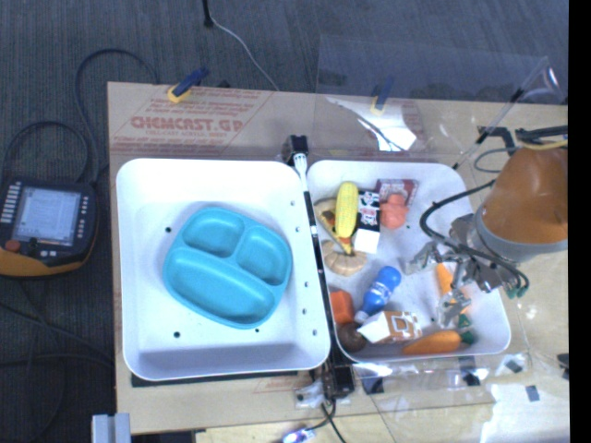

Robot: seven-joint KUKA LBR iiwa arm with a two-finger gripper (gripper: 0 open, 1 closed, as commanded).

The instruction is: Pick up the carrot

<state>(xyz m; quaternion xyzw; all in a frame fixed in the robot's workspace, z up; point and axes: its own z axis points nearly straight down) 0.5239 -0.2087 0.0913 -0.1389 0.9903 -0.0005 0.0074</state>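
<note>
My arm enters from the right, its orange band (526, 197) broad and domed above the wrist. My gripper (454, 289) hangs over the right side of the right bin (434, 169), among dark cables; whether my jaws are apart or together I cannot tell. The carrot (430, 343), a smooth tapered orange form with a green tip, lies along the bin's near wall, just below my gripper and apart from it. Around it: a blue bottle (379, 289) with a white cap, a small carton (395, 326), a yellow corn cob (346, 209). The left bin (138, 247), shallow, white and round-cornered, holds a glossy blue compartment tray (228, 264). Both bins rest on the brown bench (194, 123).
</note>
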